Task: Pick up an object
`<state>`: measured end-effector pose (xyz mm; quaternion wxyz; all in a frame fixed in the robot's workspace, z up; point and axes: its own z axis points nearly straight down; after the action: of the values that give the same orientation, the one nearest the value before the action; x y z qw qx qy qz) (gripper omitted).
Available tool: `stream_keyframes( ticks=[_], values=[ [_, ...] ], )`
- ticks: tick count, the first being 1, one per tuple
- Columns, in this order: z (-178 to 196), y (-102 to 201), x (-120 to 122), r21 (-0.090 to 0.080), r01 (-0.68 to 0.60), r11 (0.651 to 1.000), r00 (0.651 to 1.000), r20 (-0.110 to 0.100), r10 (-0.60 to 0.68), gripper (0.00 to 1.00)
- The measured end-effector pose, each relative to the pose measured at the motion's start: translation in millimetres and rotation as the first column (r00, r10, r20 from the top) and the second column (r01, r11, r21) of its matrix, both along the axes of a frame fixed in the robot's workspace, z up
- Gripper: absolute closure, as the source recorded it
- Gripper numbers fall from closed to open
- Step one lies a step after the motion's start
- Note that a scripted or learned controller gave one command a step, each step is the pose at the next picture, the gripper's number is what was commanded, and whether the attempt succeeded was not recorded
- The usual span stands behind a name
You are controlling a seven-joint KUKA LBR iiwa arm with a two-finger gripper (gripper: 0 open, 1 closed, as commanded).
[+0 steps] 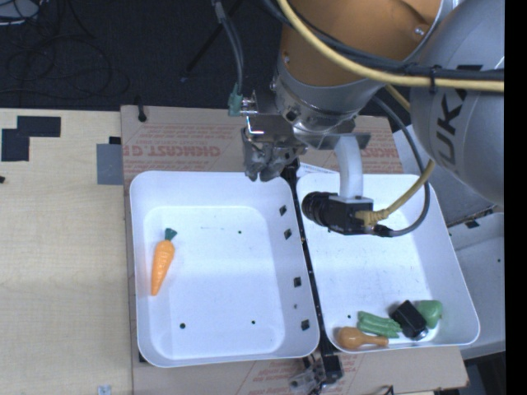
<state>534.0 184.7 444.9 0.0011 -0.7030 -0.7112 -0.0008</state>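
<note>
**Gripper up at the rim, nothing picked yet**

I see the gripper (265, 164) hovering over the far edge between the bins; whether it's open, I can't tell. Likely pre-approach. The carrot (162, 260) lies alone in the left bin (210, 189); next I must descend over it.

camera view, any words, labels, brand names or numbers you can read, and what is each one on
"UK": large dark letters on the grey robot arm casing at right, cut off by the frame edge, likely part of a longer name.
Red printed lettering on the brown cardboard sheet behind the two white bins: it appears upside down, too blurred to read reliably.
No other text is readable.
</note>
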Motion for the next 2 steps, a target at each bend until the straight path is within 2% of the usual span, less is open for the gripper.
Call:
stream_keyframes(
  ticks=[1,2],
  values=[
    [-47,-40,4,-0.006,0.015,1.000,1.000,-0.007,-0.015,1.00],
    [-194,-80,58,-0.008,0.016,1.000,1.000,-0.012,-0.016,1.00]
  ],
)
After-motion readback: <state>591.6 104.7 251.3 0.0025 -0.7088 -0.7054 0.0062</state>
